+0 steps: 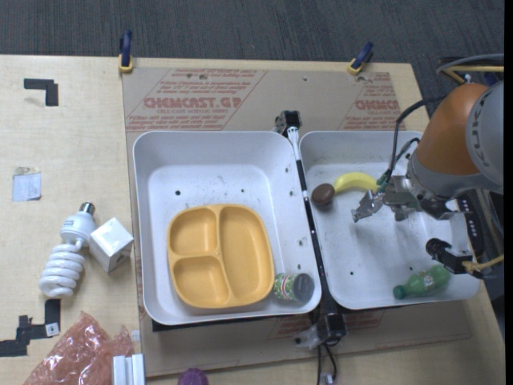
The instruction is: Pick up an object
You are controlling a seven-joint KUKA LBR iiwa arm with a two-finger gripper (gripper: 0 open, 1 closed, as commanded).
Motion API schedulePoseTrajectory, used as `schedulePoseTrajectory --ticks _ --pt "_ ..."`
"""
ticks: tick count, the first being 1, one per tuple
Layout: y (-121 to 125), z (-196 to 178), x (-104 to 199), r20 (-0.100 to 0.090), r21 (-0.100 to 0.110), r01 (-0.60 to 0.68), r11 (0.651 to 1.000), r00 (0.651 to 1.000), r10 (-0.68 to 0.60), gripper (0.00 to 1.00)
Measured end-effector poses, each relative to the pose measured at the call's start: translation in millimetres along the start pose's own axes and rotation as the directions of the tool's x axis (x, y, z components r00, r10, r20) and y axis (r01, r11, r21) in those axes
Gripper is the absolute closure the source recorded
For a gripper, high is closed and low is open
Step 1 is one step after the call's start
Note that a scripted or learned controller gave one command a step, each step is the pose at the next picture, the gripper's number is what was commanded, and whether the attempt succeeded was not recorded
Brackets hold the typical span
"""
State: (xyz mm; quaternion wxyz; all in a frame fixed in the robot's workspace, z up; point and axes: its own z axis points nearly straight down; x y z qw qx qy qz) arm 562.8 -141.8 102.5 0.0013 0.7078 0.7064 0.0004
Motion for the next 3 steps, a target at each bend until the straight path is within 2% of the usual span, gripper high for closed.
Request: schedulePoseTrajectory --ticks 1,2,3 --pt "-37.9 10.2 30.0 -0.001 0.003 0.000 1.000 1.000 0.000 0.00" --pt "15.5 9.8 25.6 0.000 0.001 0.004 1.000 1.000 -0.004 0.00" --pt "16.1 -0.5 25.0 0.001 0.000 0.005 1.000 1.000 -0.005 1.00"
